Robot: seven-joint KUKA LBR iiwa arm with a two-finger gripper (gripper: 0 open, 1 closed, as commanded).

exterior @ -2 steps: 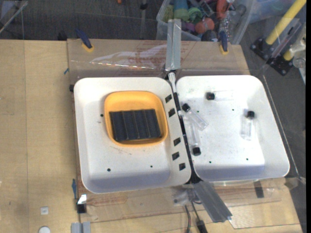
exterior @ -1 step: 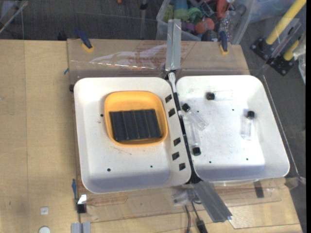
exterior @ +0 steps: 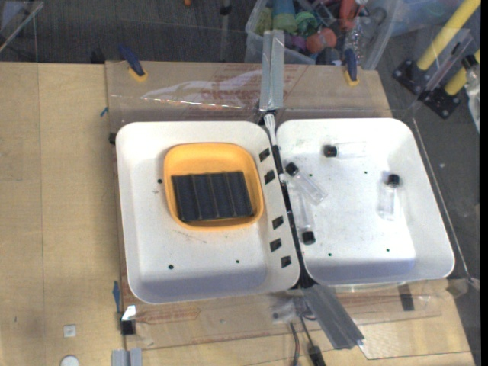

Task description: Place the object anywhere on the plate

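— Where is the object?

— I see the dark ribbed block [exterior: 212, 195] lying flat inside the orange plate [exterior: 206, 152], in the left bin [exterior: 145, 269]; it sits square in the well, clear of the rim, so I judge the placing done.

— And the gripper?

— How it stands I cannot tell from my feed.

— The rest?

— The right bin [exterior: 400, 254] has clear vials [exterior: 385, 198] with black caps, scattered well apart; both bins rest on a wooden bench [exterior: 53, 204]; behind it, a tub of coloured toys [exterior: 320, 14] stands on dark floor.
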